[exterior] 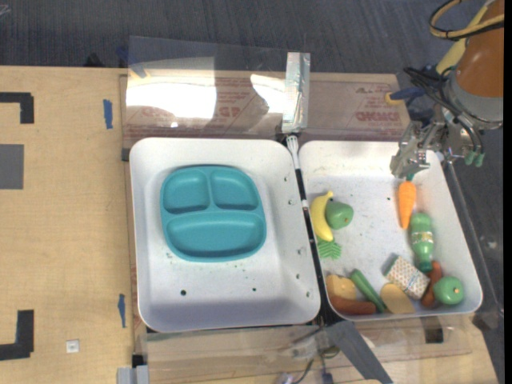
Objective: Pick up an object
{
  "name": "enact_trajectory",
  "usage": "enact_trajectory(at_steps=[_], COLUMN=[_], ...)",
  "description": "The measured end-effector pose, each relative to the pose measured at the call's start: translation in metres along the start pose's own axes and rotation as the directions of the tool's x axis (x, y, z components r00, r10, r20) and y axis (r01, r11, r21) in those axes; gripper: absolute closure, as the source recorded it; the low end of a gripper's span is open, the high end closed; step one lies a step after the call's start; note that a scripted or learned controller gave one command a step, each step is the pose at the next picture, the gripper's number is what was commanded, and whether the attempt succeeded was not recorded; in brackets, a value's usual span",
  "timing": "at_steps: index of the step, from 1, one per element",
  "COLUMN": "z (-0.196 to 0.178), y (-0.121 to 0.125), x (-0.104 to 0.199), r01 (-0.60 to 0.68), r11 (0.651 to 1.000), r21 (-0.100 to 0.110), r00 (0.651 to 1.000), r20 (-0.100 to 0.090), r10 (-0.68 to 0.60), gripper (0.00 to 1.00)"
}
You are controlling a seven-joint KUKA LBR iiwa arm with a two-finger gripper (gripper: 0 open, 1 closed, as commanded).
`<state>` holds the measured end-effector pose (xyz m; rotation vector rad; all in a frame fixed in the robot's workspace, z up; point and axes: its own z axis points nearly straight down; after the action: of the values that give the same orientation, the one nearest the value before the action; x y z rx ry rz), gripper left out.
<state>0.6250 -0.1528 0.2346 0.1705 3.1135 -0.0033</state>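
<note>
A: Camera view. Where is the gripper (410, 160) sitting?

B: Hanging over the right bin's (362, 170) far right corner, just above the carrot (406, 201). Cannot tell how its grip stands; nothing is showing in it.

A: Task objects?

B: Lying in the right bin: banana (320, 217) touching a green apple (340, 214); more toy food crowding the near edge. A teal plate (213, 213) with 3 compartments is resting in the left bin (152, 294).

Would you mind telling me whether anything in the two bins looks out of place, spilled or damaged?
Nothing stands out. The teal divided plate lies flat in the left bin; the toy foods, such as the carrot and banana, lie loose in the right bin, none spilled over its rim.
</note>
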Motion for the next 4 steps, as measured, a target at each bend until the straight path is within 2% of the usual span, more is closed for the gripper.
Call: enact_trajectory(at_steps=[1,2,3,4], z=[0.116,0.145,0.146,0.145], y=[-0.009,0.016,0.016,-0.062], x=[0.046,-0.009,-0.008,0.049], r01=[0.284,-0.077,-0.076,-0.040], r11=[0.959,0.997,0.997,0.999], r21=[-0.009,0.000,0.000,0.004], r00=[0.959,0.997,0.997,0.999], r20=[-0.022,-0.014,-0.016,-0.015], r10=[-0.284,0.077,0.076,0.040], gripper=[1.00,1.00,0.00,0.00])
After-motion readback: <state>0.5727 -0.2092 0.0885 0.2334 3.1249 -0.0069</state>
